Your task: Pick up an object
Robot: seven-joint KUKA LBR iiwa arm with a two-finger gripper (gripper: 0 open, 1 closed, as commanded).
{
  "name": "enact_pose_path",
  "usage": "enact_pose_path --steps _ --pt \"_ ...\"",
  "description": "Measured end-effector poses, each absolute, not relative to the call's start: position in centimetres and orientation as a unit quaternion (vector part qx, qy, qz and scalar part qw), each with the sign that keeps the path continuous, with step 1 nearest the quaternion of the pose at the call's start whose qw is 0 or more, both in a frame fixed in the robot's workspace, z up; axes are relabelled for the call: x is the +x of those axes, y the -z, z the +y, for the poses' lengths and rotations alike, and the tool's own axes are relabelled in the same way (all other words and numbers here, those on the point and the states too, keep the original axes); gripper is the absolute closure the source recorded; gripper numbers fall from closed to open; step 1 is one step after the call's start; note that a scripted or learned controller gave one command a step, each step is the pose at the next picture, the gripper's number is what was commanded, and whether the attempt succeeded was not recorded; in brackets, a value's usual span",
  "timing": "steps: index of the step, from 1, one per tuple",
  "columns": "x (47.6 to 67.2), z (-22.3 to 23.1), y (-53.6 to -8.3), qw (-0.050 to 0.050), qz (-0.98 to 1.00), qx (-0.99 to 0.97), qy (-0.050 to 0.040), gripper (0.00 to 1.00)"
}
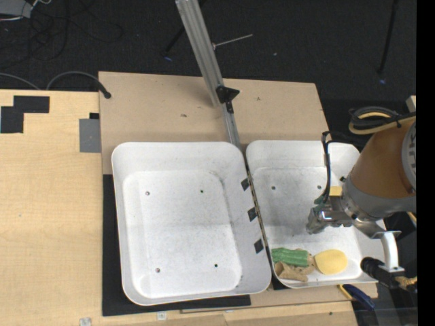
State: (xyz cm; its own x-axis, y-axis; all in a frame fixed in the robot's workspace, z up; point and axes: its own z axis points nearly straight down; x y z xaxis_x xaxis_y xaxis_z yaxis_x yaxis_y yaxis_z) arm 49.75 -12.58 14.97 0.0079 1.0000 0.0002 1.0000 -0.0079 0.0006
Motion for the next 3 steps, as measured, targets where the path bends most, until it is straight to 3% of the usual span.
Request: enact_pose_path --steps 1,2,3 --pt "49.0 -12.3 -20.7 0.001 0.707 0.707 -0.0008 1.0" --pt "49.5 -13.4 -26.0 0.001 0.707 0.707 -0.0006 1.0" --pt "51.3 -7.8 -24.6 -0.003 0.709 0.706 0.0008 1.0"
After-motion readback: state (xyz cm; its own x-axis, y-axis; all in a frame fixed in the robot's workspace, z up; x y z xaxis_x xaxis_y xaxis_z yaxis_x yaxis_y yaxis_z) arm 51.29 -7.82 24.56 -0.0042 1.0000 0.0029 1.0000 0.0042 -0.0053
